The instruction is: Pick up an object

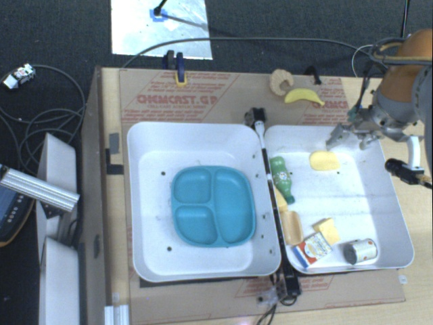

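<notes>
— Where's the claw (348,137)?

— Over the far right corner of the right bin (399,239), hanging from the grey arm (399,90) that reaches in from the right. Its two grey fingers (336,139) are spread apart, with nothing between them.

— What lies nearest to it?

— A yellow lemon-like piece (324,160), just below and a little left of the fingertips, on the bin floor and not touching them.

— And further off?

— Toward the left of the claw, along the bin's left wall, a green bottle (281,178) lies on its side. Below that, well away from the claw, a tan bread-like piece (292,227) lies beside the wall. Down toward the near edge are a yellow block (328,231), a red-and-white carton (312,250) touching it, and a silver can (360,251) on its side near the corner.

— Anything outside the bin?

— Behind the claw and to its left, on the cardboard (176,100), a banana (304,97) lies next to a tan roll (281,81).

— The other bin?

— The left bin (145,181) sits far left of the claw and holds a blue divided plate (213,205), flat in its middle. A black clip (256,117) sits at the far end of the seam between the two bins.
</notes>
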You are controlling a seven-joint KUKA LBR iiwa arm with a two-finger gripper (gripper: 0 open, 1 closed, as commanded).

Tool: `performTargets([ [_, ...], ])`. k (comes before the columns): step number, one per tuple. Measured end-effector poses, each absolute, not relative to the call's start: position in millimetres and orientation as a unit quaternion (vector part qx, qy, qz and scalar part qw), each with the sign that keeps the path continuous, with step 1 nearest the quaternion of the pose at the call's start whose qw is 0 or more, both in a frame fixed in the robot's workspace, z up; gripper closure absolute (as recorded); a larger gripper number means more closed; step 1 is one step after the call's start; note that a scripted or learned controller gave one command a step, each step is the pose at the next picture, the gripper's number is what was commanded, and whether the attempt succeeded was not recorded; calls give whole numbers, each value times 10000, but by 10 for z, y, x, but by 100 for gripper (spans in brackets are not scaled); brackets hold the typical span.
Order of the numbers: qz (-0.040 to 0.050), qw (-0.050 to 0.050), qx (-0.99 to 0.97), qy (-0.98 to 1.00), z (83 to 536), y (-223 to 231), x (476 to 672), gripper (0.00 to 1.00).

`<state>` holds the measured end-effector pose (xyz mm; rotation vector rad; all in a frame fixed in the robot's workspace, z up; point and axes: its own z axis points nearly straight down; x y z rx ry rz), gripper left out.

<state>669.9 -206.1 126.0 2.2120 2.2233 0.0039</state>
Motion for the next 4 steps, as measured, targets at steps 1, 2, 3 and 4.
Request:
performTargets([
  [1,12,9,7051,7091,879,-1414,6694,0],
  [2,16,31,7043,7099,999,-1427,6706,100],
  [3,29,21,7050,7092,1869,-617,6703,100],
  [4,12,14,7055,7087,1855,-633,6692,0],
])
